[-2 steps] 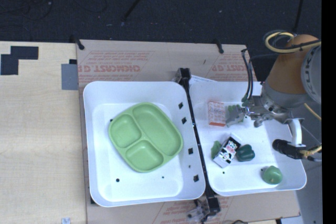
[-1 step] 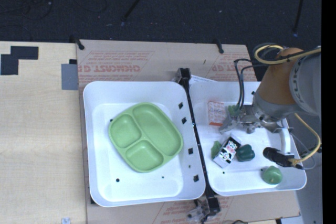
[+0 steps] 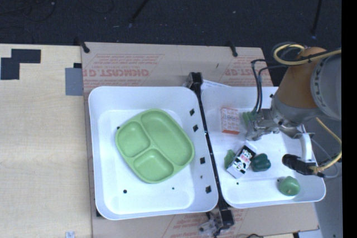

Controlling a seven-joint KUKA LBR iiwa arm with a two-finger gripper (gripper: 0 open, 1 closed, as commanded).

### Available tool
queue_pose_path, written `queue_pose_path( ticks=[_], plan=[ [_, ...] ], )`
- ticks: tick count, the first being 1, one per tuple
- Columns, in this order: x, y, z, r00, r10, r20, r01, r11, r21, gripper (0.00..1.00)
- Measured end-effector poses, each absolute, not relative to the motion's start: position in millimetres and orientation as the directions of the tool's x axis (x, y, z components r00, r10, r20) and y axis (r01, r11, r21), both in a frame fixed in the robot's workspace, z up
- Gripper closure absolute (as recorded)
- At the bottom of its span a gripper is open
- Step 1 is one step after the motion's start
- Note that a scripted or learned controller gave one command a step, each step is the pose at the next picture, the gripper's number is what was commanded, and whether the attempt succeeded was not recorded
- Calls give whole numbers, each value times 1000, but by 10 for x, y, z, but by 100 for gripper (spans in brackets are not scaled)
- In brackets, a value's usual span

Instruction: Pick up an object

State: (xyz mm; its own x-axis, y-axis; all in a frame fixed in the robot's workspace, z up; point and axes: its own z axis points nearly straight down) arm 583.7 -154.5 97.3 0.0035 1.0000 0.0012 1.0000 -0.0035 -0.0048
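Green apple lowest in right bin, cow-print carton, hand grip unclear, label unreadable.

A green tray is lying in the left bin; the gripper is hovering in the right bin above a carton.

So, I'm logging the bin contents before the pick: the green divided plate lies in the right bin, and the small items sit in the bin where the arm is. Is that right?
Not quite. The camera view shows the green divided plate lying in the left bin, not the right one. The rest holds: the small items, such as the green apple and the small black-and-white carton, sit in the right bin, where the arm is.
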Motion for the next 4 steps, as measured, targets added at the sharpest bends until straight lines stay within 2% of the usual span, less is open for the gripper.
queue_pose_path(
  ticks=[1, 2, 3, 4],
  plan=[
    [5743, -1588, 1485, 4, 1000, 0, 1000, -4, 1, 100],
    [5765, -1489, 2024, -2, 1000, 0, 1000, 2, 3, 100],
    [5703, -1544, 2476, -1, 1000, 0, 1000, 1, 0, 100],
    [5705, -1552, 2673, -1, 1000, 0, 1000, 1, 0, 100]
  ],
)
